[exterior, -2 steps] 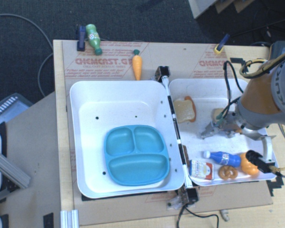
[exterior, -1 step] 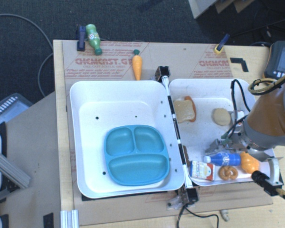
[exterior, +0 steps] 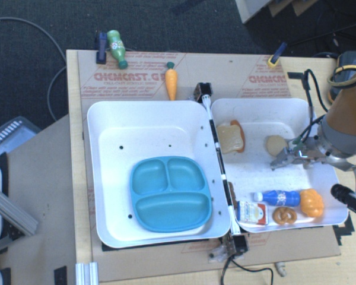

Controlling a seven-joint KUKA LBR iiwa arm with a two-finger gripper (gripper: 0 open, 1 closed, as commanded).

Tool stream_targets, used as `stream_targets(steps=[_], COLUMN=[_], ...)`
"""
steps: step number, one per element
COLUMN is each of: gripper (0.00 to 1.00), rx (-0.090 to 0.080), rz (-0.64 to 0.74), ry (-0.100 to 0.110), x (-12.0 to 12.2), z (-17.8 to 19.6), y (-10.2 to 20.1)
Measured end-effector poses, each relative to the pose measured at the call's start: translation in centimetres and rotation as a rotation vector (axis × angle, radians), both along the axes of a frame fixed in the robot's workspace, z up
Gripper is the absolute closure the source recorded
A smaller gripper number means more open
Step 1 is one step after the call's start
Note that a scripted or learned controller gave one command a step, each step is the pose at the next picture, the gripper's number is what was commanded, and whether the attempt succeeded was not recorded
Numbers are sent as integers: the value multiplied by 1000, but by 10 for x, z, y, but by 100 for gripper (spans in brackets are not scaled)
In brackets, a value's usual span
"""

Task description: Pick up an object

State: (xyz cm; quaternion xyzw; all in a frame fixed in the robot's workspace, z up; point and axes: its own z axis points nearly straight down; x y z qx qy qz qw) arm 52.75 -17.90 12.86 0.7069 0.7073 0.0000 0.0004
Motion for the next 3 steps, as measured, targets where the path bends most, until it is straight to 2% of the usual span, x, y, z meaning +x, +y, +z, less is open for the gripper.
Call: stream_targets(steps=[1, 2, 3], gripper=[0, 0, 0], rx=[-3, 5, 13], rz=[0, 3, 8], ry=[-6, 0, -8], x=[54, 87, 87], z=[-42, -12, -22], y=[33, 2, -2])
